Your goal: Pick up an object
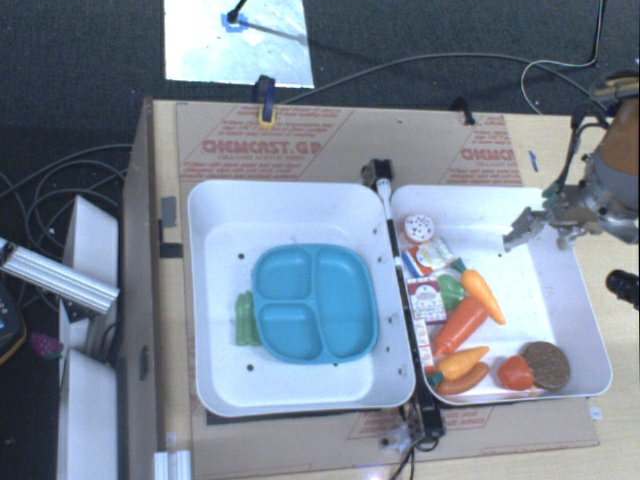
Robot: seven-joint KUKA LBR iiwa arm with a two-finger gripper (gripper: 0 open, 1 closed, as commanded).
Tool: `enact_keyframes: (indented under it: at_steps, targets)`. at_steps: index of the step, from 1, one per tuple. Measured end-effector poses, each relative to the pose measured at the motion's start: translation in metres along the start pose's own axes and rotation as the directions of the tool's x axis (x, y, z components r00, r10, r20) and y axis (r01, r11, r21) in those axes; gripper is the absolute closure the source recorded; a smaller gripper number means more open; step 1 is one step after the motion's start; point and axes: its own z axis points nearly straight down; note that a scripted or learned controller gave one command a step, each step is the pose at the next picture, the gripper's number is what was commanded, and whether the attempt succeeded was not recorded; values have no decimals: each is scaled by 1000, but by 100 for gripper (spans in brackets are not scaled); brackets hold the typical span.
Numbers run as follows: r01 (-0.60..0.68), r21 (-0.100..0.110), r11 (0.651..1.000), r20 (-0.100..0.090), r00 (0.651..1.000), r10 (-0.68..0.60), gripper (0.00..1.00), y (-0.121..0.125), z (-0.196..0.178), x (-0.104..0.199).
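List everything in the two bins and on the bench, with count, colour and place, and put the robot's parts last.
bins: 2, white, side by side on the bench
divided plate: 1, blue, middle of the left bin
green item: 1, green, left bin, against the plate's left edge
round lid: 1, white with red marks, right bin, top left
small packets: a few, red and white, right bin, along its left wall
carrots: 3, orange, right bin, centre to bottom
tomato: 1, red, right bin, bottom
brown disc: 1, brown, right bin, bottom right
clamp: 1, blue and yellow, bench's far edge
gripper: 1, grey, over the right bin's upper right
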Motion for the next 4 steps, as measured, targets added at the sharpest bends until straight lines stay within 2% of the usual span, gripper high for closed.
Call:
enact_keyframes:
  at_steps: [1,2,4]
  targets:
    - [1,3,1000,-1,1000,-1,0,-4,93,41]
    - [-1,-1,1000,-1,1000,1,0,-30,137,44]
    - [-1,-3,1000,-1,1000,1,0,-24,137,43]
